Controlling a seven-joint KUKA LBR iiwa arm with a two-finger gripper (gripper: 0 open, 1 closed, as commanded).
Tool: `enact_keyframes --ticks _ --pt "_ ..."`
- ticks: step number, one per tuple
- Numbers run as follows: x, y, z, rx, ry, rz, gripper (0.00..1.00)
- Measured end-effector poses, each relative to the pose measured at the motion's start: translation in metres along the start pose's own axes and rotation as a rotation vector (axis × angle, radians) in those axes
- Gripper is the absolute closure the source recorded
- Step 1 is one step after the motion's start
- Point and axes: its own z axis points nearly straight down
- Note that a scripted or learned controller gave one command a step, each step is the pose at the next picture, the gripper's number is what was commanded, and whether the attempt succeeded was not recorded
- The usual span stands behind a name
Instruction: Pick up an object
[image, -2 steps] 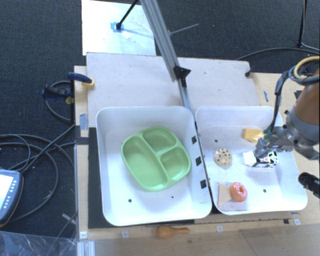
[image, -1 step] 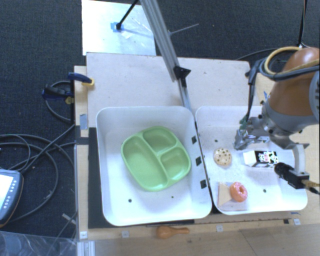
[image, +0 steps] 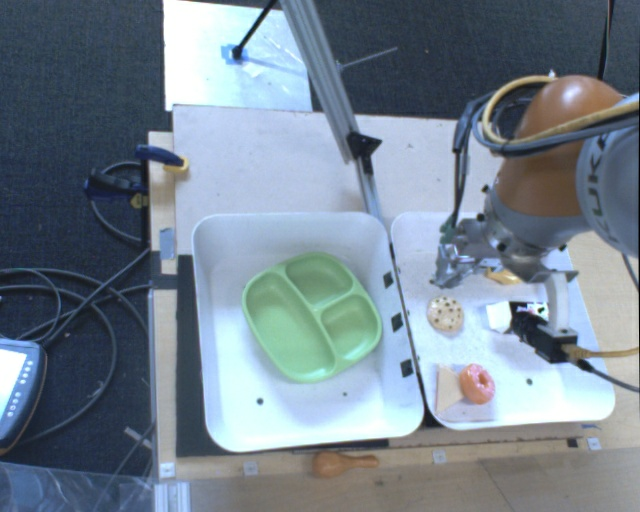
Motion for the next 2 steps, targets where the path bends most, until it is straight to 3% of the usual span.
enact_keyframes --ticks 2 --pt "0.106 0.029 -0.008 0.001 0.000 0.000 1.00"
